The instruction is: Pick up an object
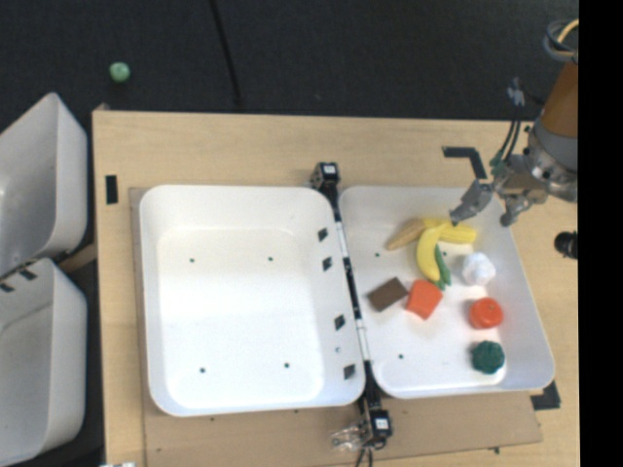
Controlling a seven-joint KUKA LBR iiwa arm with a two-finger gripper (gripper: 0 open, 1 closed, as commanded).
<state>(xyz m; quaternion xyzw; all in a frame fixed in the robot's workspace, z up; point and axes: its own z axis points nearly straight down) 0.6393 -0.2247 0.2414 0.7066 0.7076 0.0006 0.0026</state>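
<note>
In the right bin lies a cluster of small items: a yellow banana, a tan piece, a thin green item, a white lump, an orange block, a brown block, an orange-red ball and a dark green lump. My gripper hangs over the bin's far right corner, just beyond the banana. It is open, its two fingers spread wide with nothing between them.
The left bin sits beside the right one, with black clips along the shared edge. White containers stand off the bench at far left. A small green ball lies on the dark floor behind.
</note>
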